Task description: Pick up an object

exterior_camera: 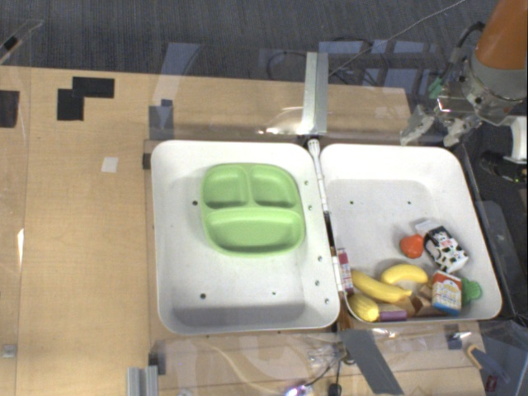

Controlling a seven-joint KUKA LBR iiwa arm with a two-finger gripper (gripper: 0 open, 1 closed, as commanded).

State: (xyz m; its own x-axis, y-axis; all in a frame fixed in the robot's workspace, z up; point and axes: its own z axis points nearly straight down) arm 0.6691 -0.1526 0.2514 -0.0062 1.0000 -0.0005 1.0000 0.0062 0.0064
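so my gripper (pixel 440 129), jaws apart and empty, hangs over the right bin's (pixel 375 176) far rim, toys (pixel 412 279) piled at its near corner.

Slanted overhead view of both bins (pixel 247 151)

Light wooden surface (pixel 74 221) bearing two shallow white bins side by side, touching along a central seam. Left bin (pixel 177 287): holding one green divided plate (pixel 250 208), three compartments, lying flat near centre. Right bin (pixel 388 180): bare across far half. Metal bracket (pixel 316 97) standing upright behind the seam. Black angular markings (pixel 82 96) at far left of surface; small pale square tag (pixel 110 165) just beside them, nearer. Dark carpeted floor (pixel 206 11) beyond far edge. Thin cable (pixel 429 19) trailing across floor at upper right. Clear cable loops (pixel 247 370) at near edge.
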